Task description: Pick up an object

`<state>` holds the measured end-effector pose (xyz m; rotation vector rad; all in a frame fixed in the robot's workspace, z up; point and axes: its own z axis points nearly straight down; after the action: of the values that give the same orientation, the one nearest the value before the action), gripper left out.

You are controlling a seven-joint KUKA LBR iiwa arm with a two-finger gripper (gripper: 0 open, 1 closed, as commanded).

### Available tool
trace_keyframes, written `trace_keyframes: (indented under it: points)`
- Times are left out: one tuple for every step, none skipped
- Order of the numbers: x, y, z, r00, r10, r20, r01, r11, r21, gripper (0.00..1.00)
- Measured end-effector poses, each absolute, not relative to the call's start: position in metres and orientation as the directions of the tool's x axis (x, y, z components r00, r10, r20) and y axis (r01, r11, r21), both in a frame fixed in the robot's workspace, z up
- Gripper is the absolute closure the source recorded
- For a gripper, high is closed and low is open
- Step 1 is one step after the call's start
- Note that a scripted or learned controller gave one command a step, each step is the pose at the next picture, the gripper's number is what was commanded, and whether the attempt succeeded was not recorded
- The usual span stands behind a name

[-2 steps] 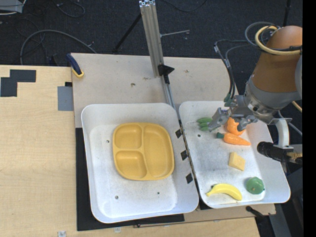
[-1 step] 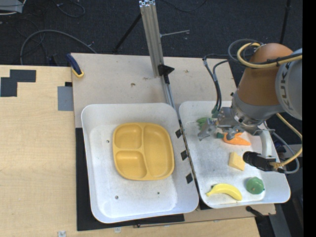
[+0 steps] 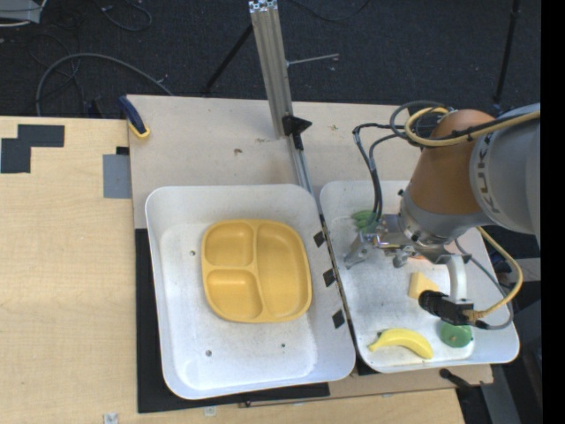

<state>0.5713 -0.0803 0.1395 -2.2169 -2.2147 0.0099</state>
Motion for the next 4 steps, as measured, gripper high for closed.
trace_keyframes:
  points:
    - [0.573, -0.084, 0.091, 0.003, 1.0, -0.006, 1.0, -0.003, 0.003, 0.0]
    - [0.573, -0.084, 0.102, 0.009, 1.0, -0.003, 1.0, -0.009, 0.003, 1.0]
    - [0.569, -0.088, 0.164, 0.006, 1.0, 0.0, 1.0, -0.006, 0.001, 1.0]
    - [0.569, -0.097, 0.223, 0.006, 1.0, -0.001, 1.0, -0.006, 0.002, 1.0]
